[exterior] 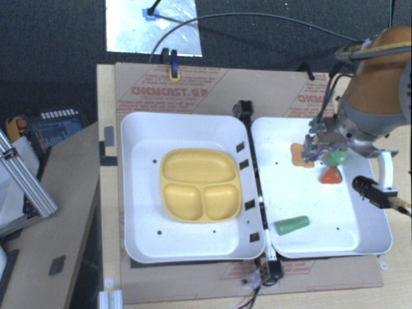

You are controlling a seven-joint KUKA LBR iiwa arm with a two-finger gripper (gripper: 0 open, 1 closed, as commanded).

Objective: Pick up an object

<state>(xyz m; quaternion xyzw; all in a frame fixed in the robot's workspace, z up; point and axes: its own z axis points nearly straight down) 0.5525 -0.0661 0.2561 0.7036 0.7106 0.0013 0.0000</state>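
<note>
Nearest the camera, a green piece [291,224] is seen lying on its side at the front of the right bin [370,240], close to the bin's left wall and well apart from everything else in it. Farther back in the right bin, toward its right side, a small red piece [331,176] is found on the white floor. An orange piece [297,154] is seen in the far half of the right bin, about midway across it, its right edge covered by the gripper [315,150]. The gripper is held low over the far half of the right bin, just beside the orange piece, and whether it is spread or closed cannot be told. A pale green lump [336,157] is seen against the gripper's right side, just behind the red piece and partly hidden; whether it is gripped cannot be told. The arm [380,85] is brought in over the right bin's far right corner. The left bin [138,172] is set against the right bin's left wall, and a yellow plate [199,184] with three compartments is laid flat in its middle. A brown board [193,85] is spread beneath the right bin and its neighbour.
</note>
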